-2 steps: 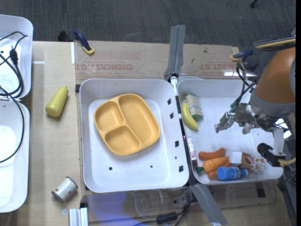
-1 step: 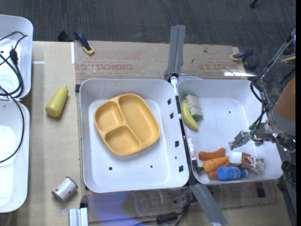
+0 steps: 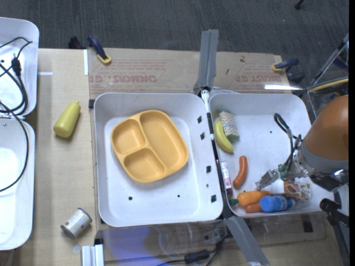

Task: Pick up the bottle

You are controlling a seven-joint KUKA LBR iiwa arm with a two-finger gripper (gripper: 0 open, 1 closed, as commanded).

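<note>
A small blue bottle [image 3: 275, 204] lies on its side near the front edge of the right bin [image 3: 260, 107], between an orange carrot [image 3: 250, 197] and a small printed box [image 3: 298, 190]. My gripper [image 3: 274, 175] hangs just above and behind the bottle, coming in from the right under the arm's orange band [image 3: 333, 127]. Nothing shows in its grasp. A yellow squeeze bottle [image 3: 67, 119] lies on the bench left of the left bin.
The right bin also holds a banana [image 3: 223, 137], a wrapped packet [image 3: 228, 123] and a sausage [image 3: 240, 172]. A yellow divided plate [image 3: 148, 145] sits in the left bin [image 3: 105, 165]. A tin can [image 3: 76, 223] lies on the bench at front left.
</note>
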